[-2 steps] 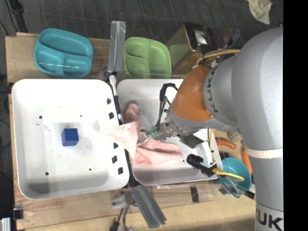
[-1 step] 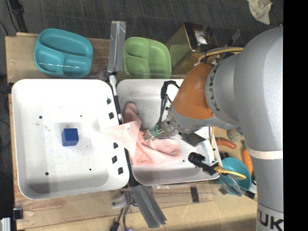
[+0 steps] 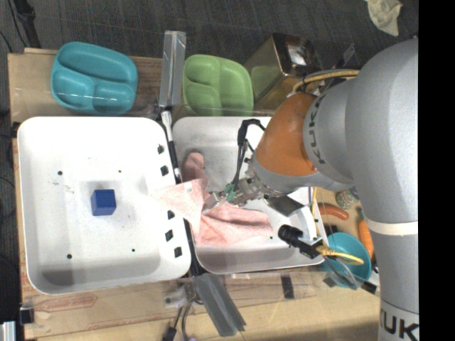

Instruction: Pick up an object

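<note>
Arm (image 3: 377, 155) looms over the right bin (image 3: 213, 130), gripper (image 3: 231, 194) at the pink cloth (image 3: 231, 222) by its left edge. Jaw state: cannot tell. Nothing looks lifted yet; the blue block (image 3: 104, 202) sits untouched.

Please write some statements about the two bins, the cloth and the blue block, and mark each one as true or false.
1. The blue block lies in the left bin. True.
2. The pink cloth lies wholly inside the right bin. False: one corner hangs over the divide onto the left bin.
3. The gripper is over the left bin. False: it is over the right bin, at the cloth.
4. A green tray sits behind the right bin. True.
5. The blue block touches the cloth. False: they are apart.
</note>
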